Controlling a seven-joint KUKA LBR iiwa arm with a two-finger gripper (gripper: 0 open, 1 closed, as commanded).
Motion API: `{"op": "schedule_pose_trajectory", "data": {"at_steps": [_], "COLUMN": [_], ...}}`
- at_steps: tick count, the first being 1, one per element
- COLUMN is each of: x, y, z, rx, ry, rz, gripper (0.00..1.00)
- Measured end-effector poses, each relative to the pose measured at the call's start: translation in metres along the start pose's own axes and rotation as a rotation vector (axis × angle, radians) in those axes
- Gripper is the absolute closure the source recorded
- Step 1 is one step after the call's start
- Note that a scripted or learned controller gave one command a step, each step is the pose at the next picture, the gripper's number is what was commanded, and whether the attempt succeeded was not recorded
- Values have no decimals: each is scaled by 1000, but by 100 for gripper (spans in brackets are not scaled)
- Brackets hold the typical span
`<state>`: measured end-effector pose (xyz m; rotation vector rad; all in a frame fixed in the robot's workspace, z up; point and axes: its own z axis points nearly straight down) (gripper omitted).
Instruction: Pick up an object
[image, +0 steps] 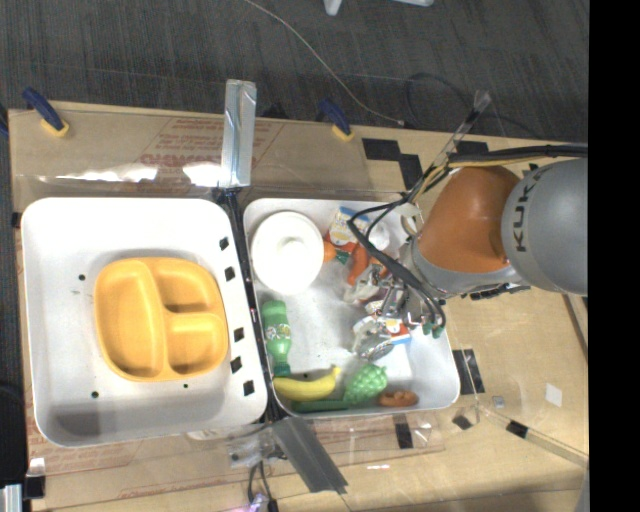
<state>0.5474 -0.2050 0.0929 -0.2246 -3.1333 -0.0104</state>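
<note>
From the overhead camera, the arm (500, 235) reaches in from the right over the right bin (440, 365), and its claw (385, 305) sits down among the clutter in the middle of that bin; honestly I can't tell its state, too many cables and bits in the way. No single target is set, so here's how I'd rate the candidates, all in the right bin: the banana (308, 383) near the front wall looks like smooth plastic, light and curved, best pinched across its middle. The green bumpy toy (366, 381) just beside it probably gives more grip thanks to the texture. The green bottle (275, 333) along the left wall looks slick and round, so it may roll. The white bowl (287, 249) at the back is stiff, rim grab only. Over in the left bin (50, 300) there's a yellow divided tray (160, 318), glossy and flat, a bad pick.
</note>
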Motion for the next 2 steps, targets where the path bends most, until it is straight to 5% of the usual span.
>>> {"op": "schedule_pose_trajectory", "data": {"at_steps": [1,2], "x": [42,62], "y": [-9,33], "z": [-4,-7], "rx": [7,8], "ry": [-18,-42], "rz": [140,171], "gripper": [0,0]}}
